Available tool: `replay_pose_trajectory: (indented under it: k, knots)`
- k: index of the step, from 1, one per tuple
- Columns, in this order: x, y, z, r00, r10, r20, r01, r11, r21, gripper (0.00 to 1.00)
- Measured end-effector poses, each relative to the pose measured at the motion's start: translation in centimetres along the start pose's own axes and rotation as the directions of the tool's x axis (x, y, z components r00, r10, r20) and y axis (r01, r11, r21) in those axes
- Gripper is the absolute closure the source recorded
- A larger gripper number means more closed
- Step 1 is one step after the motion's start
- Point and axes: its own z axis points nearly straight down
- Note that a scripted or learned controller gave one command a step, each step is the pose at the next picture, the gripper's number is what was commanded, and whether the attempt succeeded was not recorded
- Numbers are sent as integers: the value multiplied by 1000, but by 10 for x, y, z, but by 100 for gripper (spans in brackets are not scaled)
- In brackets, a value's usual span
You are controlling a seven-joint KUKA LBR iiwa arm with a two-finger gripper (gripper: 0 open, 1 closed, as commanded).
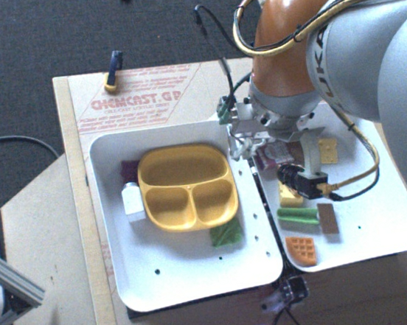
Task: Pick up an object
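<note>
A: Left bin (116, 229), contents?

B: A yellow divided plate (188, 186) is lying near the middle, three compartments up. A small white bottle (133, 201) is standing just beside its left edge, with a dark maroon item (129, 168) behind that. A green piece (226, 234) is sitting against the plate's lower right corner.

A: Right bin (390, 223)?

B: A green bar (298, 216) is lying beside a brown block (328, 217). A waffle-patterned orange piece (302, 250) is resting near the front rim. A yellow cracker-like square (328, 150) is lying further back, and a yellow wedge (291, 198) is sitting above the green bar.

A: Gripper (273, 158)?

B: It is hanging low over the back-left part of the right bin, under the orange band. Whether it is apart or together, I cannot tell; the wrist is covering it.
</note>
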Motion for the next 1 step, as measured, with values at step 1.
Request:
replay_pose_trajectory:
  k: [1]
  knots:
    - [-6,-8,3,1000,0,0,0,1000,6,100]
